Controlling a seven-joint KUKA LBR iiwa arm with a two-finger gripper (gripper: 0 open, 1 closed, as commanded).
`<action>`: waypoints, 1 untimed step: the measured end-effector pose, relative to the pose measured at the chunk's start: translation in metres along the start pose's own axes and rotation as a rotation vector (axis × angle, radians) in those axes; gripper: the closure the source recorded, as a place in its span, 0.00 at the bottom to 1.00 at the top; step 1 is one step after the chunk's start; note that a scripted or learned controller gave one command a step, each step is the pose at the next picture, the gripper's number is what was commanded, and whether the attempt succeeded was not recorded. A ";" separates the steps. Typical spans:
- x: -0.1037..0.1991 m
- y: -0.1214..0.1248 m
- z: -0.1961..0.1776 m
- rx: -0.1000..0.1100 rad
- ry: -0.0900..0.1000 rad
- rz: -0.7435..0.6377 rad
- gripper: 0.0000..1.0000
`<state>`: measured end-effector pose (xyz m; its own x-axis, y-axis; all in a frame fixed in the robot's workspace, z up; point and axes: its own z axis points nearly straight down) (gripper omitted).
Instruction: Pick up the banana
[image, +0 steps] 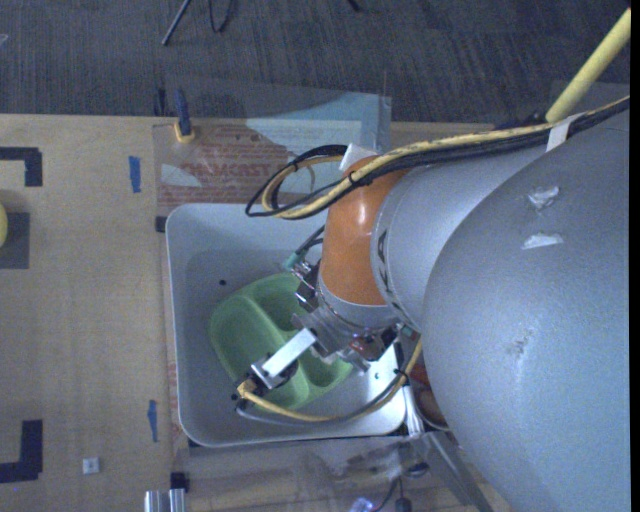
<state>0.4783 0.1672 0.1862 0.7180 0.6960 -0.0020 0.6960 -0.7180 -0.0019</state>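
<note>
A white bin (190, 260) holds a green divided dish (245, 330) at its middle. The grey arm with its orange band (350, 250) reaches in from the right and hangs low over the dish's right half. My gripper (345, 345) sits under the wrist, right above the dish, and the arm's bulk covers most of it. The same bulk hides the right part of the bin and whatever lies there.
A yellow cable loops over the bin's front wall (300, 425). A small reddish-brown patch (425, 398) peeks out beside the arm at the bin's front right. The wooden bench (80, 330) spreads to the left, with a yellow object (3, 226) at its far left edge.
</note>
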 end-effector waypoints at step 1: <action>0.011 -0.010 -0.100 -0.002 0.002 0.424 1.00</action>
<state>0.4796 0.1818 0.2861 0.9408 0.3390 0.0001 0.3390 -0.9408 0.0006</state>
